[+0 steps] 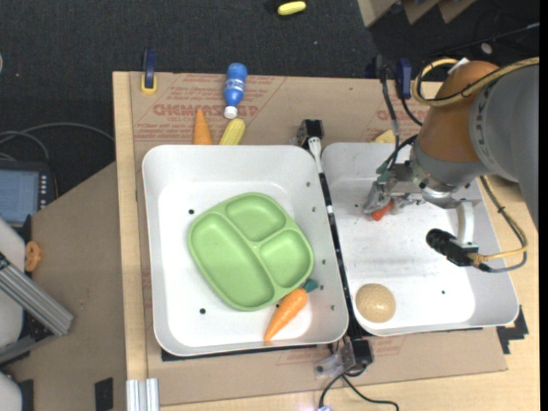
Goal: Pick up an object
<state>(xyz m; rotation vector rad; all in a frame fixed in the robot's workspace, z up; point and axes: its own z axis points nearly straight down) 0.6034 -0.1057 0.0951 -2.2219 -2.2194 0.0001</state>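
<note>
White plastic forms the two shallow bins on the desk (128, 229). In the right bin (479, 302), the end effector (383, 199) is low in the far left part, and a small orange-red thing (377, 214) lies just at its tip. Whether the thing sits between the fingers, I cannot tell. A round tan ball (375, 302) lies in the near left corner of this bin, well apart from the end effector. The left bin (167, 178) holds a green divided plate (250, 251), and a toy carrot (285, 313) touches the plate's near edge. Behind the left bin, on the cardboard, stand a blue and white bottle (234, 89), a yellow piece (233, 131) and an orange piece (201, 129).
</note>
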